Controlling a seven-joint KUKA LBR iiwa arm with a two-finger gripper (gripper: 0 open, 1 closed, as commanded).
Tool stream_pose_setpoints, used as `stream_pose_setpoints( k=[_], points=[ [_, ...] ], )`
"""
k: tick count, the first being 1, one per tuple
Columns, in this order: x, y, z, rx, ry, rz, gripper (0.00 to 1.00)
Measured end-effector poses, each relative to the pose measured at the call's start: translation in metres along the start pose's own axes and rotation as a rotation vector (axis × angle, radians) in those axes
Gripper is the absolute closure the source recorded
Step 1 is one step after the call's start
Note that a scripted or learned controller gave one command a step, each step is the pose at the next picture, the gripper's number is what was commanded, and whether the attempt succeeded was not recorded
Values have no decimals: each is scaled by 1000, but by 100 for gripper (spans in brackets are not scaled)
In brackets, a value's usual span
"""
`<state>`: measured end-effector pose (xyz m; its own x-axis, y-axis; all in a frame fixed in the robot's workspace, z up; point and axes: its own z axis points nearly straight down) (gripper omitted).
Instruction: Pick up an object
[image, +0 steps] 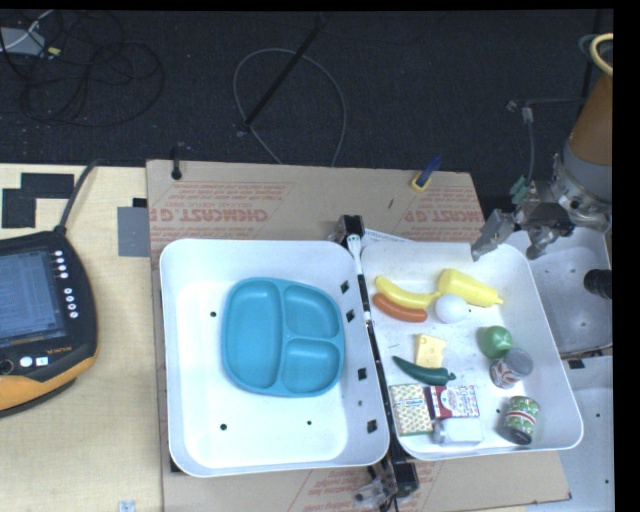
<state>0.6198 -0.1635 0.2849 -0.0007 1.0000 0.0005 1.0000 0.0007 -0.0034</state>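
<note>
Small white box (459, 431) lies flat, rectangular.

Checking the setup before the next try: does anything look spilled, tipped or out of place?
Nothing stands out. The blue plate lies flat in the left bin, the toys sit inside the right bin, and the gripper hangs over that bin's far corner.

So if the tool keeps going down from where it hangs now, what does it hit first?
Probably the upper right rim of the right bin, or the yellow toy just inside it. The tool hangs above that corner, but depth is unclear.
</note>
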Motion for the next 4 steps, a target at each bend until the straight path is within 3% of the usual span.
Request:
stream_pose_setpoints(
  k=[1,2,3,4],
  points=[
    [16,-14,90,10,3,4,0],
    [53,-67,200,1,1,4,0],
    [47,-109,197,-2,1,2,0],
    [42,-63,198,-2,0,0,0]
  ],
)
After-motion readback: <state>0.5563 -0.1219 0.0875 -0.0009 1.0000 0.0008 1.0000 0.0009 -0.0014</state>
